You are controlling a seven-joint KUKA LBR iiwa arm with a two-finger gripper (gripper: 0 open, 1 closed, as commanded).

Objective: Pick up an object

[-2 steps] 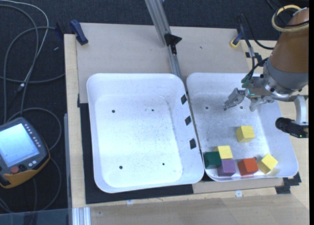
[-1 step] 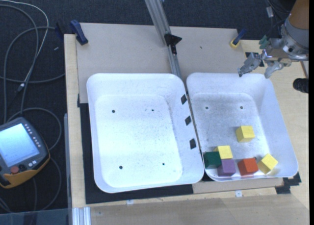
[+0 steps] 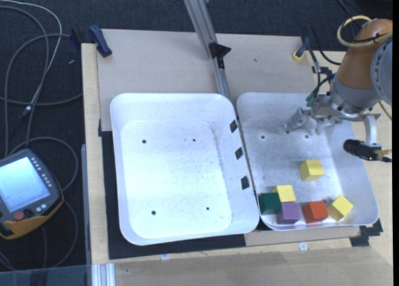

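The hand [image 3: 298, 123] is positioned above the right bin [image 3: 268, 116]; its grip state cannot be told. A yellow cube [image 3: 312, 169] is located just below it.

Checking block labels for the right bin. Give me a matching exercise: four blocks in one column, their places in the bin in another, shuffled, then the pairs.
Things:
1. dark green cube
2. red-orange cube
3. purple cube
4. lone yellow cube

Places:
A. apart from the cluster, mid-bin, above the row
B. at the row's left end, by the bin's near-left corner
C. between the purple block and the yellow block at the right end
D. just right of the green one, below another yellow block

Pairs: 1-B, 2-C, 3-D, 4-A
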